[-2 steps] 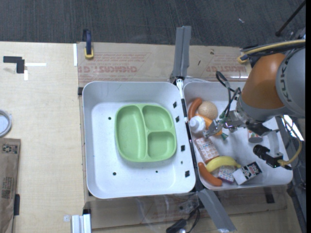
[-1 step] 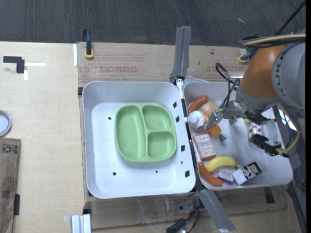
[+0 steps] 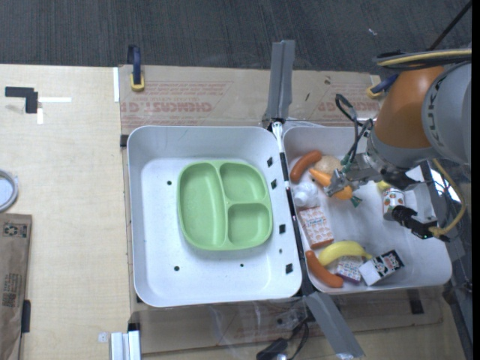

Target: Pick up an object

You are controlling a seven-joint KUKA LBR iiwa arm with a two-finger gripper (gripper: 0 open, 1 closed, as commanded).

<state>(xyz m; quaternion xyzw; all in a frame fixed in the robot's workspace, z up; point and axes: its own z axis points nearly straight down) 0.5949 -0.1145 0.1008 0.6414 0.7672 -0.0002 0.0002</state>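
The arm is seen reaching in from the right of the frame, its gripper (image 3: 346, 180) lowered into the right bin (image 3: 420, 276) at the upper middle of that bin. Whether anything is gripped cannot be told, since the tip is small and crowded against an orange piece (image 3: 324, 177) lying just below and left of it. Around that spot a sausage (image 3: 304, 163) is seen at the upper left of the bin, a crumpled white wrapper (image 3: 304, 194) just beneath it, and a patterned card box (image 3: 316, 226) lower down. Near the bottom edge a banana (image 3: 341, 251) is laid touching a second sausage (image 3: 322, 271) and a small black and white box (image 3: 381, 267). The left bin (image 3: 150, 276) is occupied by a green divided plate (image 3: 224, 205) at its centre. As a judgement, the main risk is posed by the clutter: a neighbouring thing could be nudged or pinched along with the orange piece, or a rounded, smooth thing could be squeezed out sideways and dropped. The bin wall close by on the left could also be struck if the approach were shifted that way
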